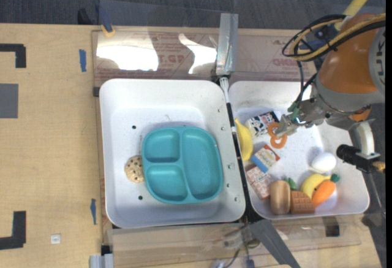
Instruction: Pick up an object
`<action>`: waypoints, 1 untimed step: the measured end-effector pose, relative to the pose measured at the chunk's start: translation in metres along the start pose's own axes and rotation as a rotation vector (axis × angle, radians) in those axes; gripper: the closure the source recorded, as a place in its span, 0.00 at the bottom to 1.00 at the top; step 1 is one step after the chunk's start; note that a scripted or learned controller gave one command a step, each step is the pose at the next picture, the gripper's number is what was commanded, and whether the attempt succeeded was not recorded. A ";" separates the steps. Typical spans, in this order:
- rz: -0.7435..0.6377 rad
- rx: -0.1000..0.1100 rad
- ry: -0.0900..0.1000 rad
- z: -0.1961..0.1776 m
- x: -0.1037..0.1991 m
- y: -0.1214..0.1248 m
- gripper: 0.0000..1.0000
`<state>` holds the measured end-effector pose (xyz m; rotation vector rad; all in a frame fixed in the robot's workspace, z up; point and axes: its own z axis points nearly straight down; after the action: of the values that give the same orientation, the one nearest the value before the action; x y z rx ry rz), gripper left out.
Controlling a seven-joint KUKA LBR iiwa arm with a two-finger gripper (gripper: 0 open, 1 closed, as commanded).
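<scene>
Orange ring (277, 140) sits at about 7 o'clock from the gripper (284, 130), just beside its tip and perhaps touching it, on the floor of the right bin (358, 199). The overlap is too tight to say whether the tip is over the ring or beside it. How wide the claw stands cannot be told from this slant, nor whether it has hold of anything; nothing is clearly lifted.

I judge the ring to be the nearest target, so the coming move turns on a short shift down and toward 7 o'clock. It looks like a small, flat orange loop, roughly round, with no clear long axis. It is thin against the white floor and so probably awkward to pinch.

Outward from the claw:
- A printed card (262, 121) lies near at 10 o'clock.
- A small box (265, 158) lies near at 7 o'clock, beyond the ring.
- A yellow banana (244, 140) rests at 9 o'clock against the bin's wall.
- A white egg (323, 162) is at 4 o'clock.
- Farther toward 5 and 6 o'clock are a lemon (311, 184), a carrot (325, 191) and a bread roll (280, 195).

Well apart at 9 o'clock, the left bin (122, 98) holds a teal tray (182, 164) and a cookie (133, 168).
</scene>
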<state>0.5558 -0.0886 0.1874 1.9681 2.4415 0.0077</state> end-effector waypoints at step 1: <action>0.002 0.006 0.001 0.003 -0.001 -0.002 0.00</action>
<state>0.5543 -0.0899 0.1846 1.9736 2.4426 0.0017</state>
